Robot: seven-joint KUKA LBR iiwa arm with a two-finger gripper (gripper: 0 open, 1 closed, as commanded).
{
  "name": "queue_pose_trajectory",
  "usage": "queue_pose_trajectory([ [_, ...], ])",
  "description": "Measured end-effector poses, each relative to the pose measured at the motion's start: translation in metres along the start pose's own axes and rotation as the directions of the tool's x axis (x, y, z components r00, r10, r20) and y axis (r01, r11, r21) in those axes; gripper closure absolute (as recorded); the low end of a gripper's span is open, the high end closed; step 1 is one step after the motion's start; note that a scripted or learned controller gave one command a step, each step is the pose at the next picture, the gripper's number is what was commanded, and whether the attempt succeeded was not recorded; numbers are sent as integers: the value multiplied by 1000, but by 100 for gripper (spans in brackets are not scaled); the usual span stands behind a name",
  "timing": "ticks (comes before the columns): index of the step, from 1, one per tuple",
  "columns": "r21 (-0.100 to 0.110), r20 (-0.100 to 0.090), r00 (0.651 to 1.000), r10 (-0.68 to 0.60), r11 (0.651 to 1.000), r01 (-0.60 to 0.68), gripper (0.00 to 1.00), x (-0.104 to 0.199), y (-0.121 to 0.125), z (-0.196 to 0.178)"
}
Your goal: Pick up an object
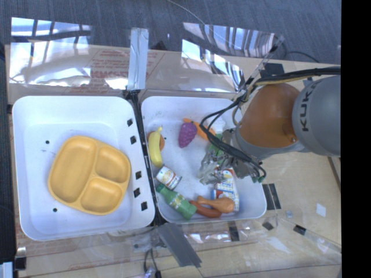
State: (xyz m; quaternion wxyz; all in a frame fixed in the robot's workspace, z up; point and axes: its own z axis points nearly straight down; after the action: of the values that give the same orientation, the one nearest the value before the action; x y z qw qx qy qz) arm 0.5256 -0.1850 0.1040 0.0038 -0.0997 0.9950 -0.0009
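Several small objects lie in the right bin (152, 106), and the gripper (212, 168) hangs low among them, over the bin's right-hand middle. Whether it is wide or narrow cannot be told from this slanted view, and nothing can be seen held in it. Just beside it, on the near side, lies a small white carton (227, 185) with coloured print, and against the near wall rests an orange toy (213, 205) shaped like a drumstick or carrot. Left of that, a green bottle (175, 201) lies on its side, pointing toward the near wall. A small jar (168, 177) with a white lid and a printed label lies tilted just beyond the bottle. Further still, along the bin's left wall, a yellow banana (155, 147) lies lengthwise. A purple bunch of grapes (186, 134) sits toward the far middle, touching or nearly touching an orange carrot (199, 128) on its right.

One yellow divided plate (88, 174) with three compartments rests in the left bin (29, 114), turned at a slant; its compartments hold nothing.

Both bins sit side by side on the bench (301, 207), over cardboard and shiny plastic sheeting. Above the gripper, the arm's orange band (268, 116) and grey body (322, 114) reach in from the right, with black cables looping across the wrist.
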Motion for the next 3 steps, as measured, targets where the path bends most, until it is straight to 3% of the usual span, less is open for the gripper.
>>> queue_pose_trajectory([
  [1, 0, 0, 1000, -1, 1000, 1, 0, 0, 0, 0],
  [2, 0, 3, 997, 74, 997, -74, 0, 20, -3, 8],
  [3, -2, -2, 990, 141, 990, -141, 0, 9, -14, 10],
])
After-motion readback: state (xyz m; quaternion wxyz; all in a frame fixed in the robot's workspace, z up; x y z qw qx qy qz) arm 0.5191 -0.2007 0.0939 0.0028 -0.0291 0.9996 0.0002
